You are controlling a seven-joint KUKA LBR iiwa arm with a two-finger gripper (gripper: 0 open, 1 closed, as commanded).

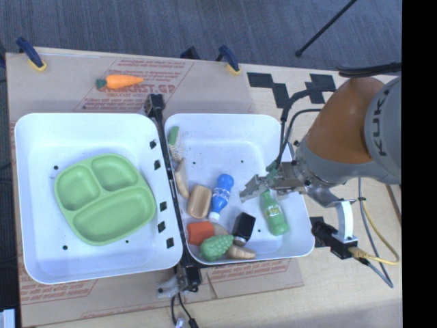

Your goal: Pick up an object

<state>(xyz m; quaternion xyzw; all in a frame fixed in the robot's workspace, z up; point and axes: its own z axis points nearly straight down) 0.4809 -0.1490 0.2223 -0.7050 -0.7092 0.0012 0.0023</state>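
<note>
My gripper [263,188] hangs low over the right bin [225,132], near its right wall. Directly beneath and in front of it lies a green bottle [274,214], its top end right at the gripper. Whether the bottle is gripped cannot be made out. To the left of the gripper are a blue and white bottle [221,194], a tan block [199,201] and a black object [244,225]. A red piece [199,231], a green bumpy toy [216,247] and a tan cone [240,253] crowd the bin's front edge.
The left bin [34,142] carries a green divided plate [106,197]. A toy carrot [117,82] lies on the cardboard behind the bins. A pale long piece [181,180] and a small green item [173,137] rest along the right bin's left wall.
</note>
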